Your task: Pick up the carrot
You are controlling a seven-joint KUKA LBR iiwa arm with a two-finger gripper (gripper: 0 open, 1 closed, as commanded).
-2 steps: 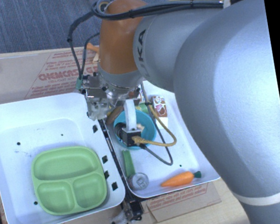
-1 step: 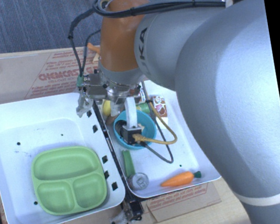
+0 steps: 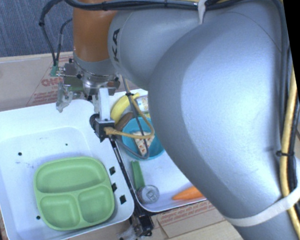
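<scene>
Overhead camera: your carrot [image 3: 188, 194] lies in the right bin [image 3: 163, 206], below and a bit right of the blue bowl [image 3: 142, 143], with its right end hidden under the arm [image 3: 221, 104]. I'd guess it's light, stiff and a bit slick, so pinch it across the thick middle, not the taper. The gripper [image 3: 76, 89] hangs up and left of the bowl, well apart from the carrot, and I honestly can't tell if it's spread or closed. Just below the bowl you've got a green stick [image 3: 137, 175] and a silver can [image 3: 149, 193]. The can is near the carrot's left tip and could get bumped. A green divided plate [image 3: 74, 192] lies well left of the bowl.
</scene>
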